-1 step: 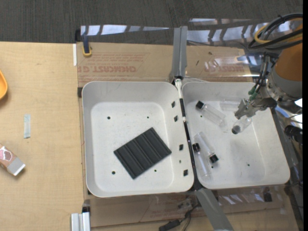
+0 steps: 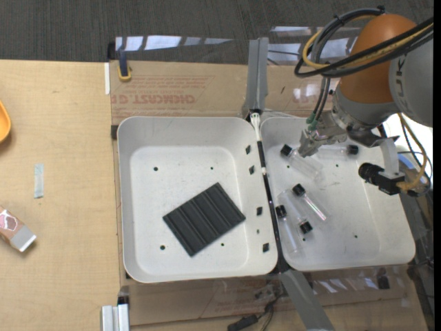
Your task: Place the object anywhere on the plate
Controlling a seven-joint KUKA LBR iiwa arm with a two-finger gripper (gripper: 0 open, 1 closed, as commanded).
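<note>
A dark ridged rectangular plate [image 2: 204, 218] lies tilted on the floor of the left bin [image 2: 138, 185]. Several clear tubes with black caps lie in the right bin [image 2: 372, 247]: one near the back left [image 2: 286, 151], one in the middle [image 2: 309, 201], one close to the divider [image 2: 281, 212] and one nearer the front [image 2: 304, 227]. My gripper [image 2: 308, 145] hangs low over the back of the right bin, right by the back-left tube and a clear piece [image 2: 307, 165] under it. Nothing can be seen held in it.
The grey arm with its orange band [image 2: 375, 54] and looping cables fills the upper right. A black fitting [image 2: 375, 175] juts over the right bin's right side. On the bench to the left lie a small wrapped item [image 2: 15, 230] and a grey strip [image 2: 38, 181].
</note>
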